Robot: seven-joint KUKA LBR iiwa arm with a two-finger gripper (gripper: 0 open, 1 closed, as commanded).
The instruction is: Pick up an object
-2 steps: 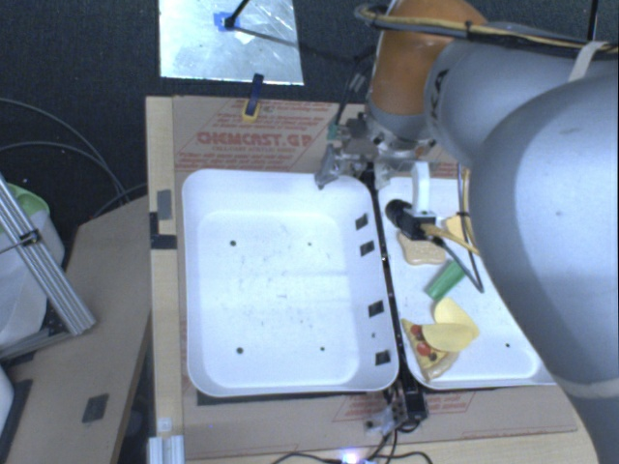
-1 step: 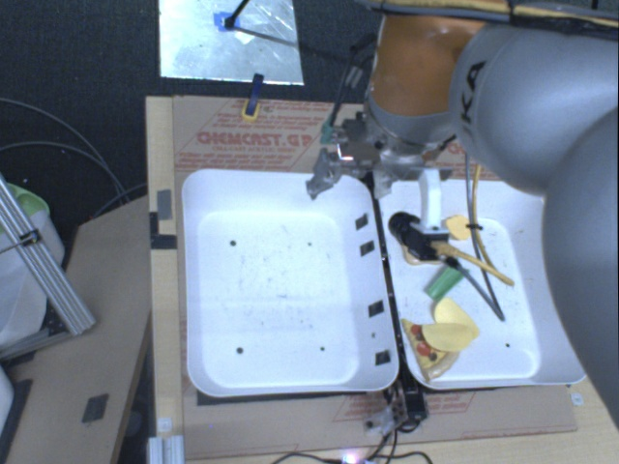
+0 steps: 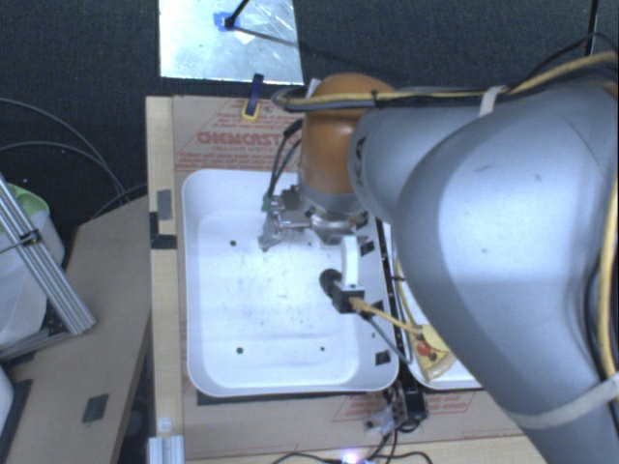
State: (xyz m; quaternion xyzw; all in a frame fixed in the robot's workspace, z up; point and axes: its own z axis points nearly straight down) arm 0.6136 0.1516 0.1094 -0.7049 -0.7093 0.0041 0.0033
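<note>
**Object:** a yellowish thing [image 3: 432, 354] with a reddish patch. It lies at the near end of the right bin [image 3: 455, 385], mostly hidden under the arm [image 3: 484, 211]; possibly a packet, too obscured to name.

**Gripper** [image 3: 276, 228]: low over the far half of the left bin [image 3: 198, 288], above bare white floor with a few dark specks. Well apart from the object. Open or closed: cannot tell. No item seen in its hold.

**Step:** approach; judged no pick made.

**Next move:** likely needs a target found, perhaps by crossing to the right bin.
</note>
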